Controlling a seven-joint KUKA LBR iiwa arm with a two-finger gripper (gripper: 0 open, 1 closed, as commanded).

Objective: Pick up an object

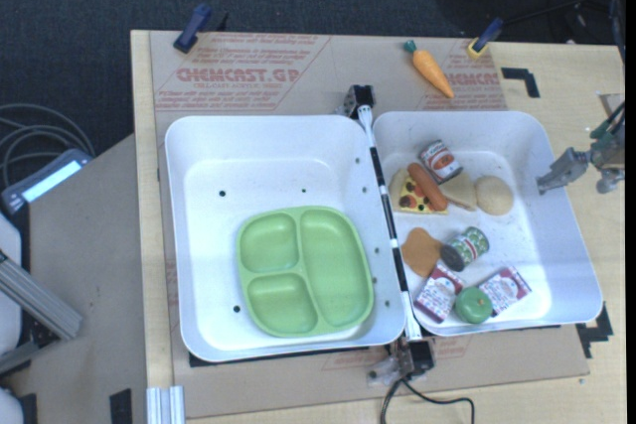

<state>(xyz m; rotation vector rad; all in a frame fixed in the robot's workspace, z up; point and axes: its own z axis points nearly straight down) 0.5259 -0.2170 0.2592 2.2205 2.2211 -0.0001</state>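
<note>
Objects for picking lie clustered in the right-hand shallow white plastic bin (556, 213). Nearest the camera, at the bin's 6 o'clock edge, a round green ball-shaped toy (474, 306) sits between two red-and-white printed packets (437, 293), the second packet (507, 286) touching it at 2 o'clock. Just beyond, a small green-labelled can (465, 246) lies on its side beside a flat orange-brown piece (421, 251). Farther back, a yellow pizza-slice toy (419, 196) lies under a red sausage-shaped toy (426, 183), with a pale beige bun-like round (494, 195) at their 3 o'clock and a red-labelled small can (438, 160) at 12 o'clock. The left-hand white bin (199, 164) bears a light green three-compartment plastic tray (303, 270). An orange toy carrot (431, 69) rests on the brown bench board (248, 74), past the right bin's far edge. At the right bin's 3 o'clock rim, the grey two-finger gripper (556, 176) hangs at the rim; its opening cannot be judged, and nothing is seen in its grasp.
</note>
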